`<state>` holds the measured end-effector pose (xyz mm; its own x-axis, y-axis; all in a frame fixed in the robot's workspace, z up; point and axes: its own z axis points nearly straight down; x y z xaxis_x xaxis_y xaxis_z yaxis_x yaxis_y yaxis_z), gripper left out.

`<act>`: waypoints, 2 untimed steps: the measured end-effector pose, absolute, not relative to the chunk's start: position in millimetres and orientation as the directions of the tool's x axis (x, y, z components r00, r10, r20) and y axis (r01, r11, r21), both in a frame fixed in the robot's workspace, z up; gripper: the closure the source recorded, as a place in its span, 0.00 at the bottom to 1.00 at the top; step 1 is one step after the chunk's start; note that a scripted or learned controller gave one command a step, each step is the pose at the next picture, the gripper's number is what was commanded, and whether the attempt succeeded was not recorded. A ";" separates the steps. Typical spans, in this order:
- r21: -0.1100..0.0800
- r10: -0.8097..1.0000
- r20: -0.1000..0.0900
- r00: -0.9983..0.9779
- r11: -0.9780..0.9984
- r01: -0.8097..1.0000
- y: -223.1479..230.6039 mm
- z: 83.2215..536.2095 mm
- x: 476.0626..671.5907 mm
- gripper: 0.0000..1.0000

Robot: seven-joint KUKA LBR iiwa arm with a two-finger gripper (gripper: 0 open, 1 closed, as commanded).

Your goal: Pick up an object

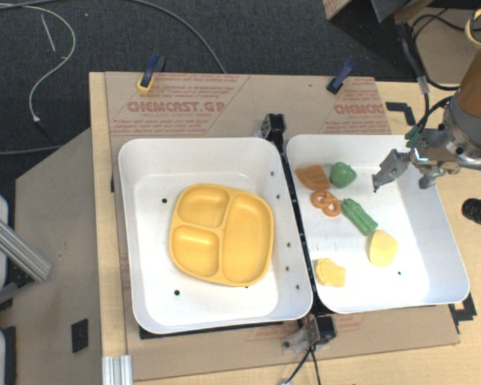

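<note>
The right bin [433, 239] holds several toy foods: an orange piece [310, 176], a green round piece [342, 173], an orange ring [327, 204], a green cucumber-like stick [357, 215], a yellow lemon-like piece [382, 249] and a yellow chunk [330, 273]. My gripper [406, 172] hangs over the bin's upper right part, to the right of the green round piece. Its two fingers stand apart with nothing between them.
The left bin [144, 175] carries a yellow divided plate [222, 234]. Blue clamps [151, 71] [341, 77] hold the cardboard base at the back. Black clips sit between the bins at the back [273, 125] and front [321, 327]. Cables lie on the dark floor beyond.
</note>
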<state>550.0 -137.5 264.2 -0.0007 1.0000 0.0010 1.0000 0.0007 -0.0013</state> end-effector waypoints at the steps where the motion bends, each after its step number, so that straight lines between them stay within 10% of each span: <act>1: -0.008 1.000 0.003 0.000 0.000 1.000 -127.0 207.5 549.1 0.00; 2: -0.002 1.000 0.001 0.000 0.000 1.000 -133.0 165.3 550.8 0.00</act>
<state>550.8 -133.0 165.3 0.0003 1.0000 0.0015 1.0000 -0.0002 -0.0018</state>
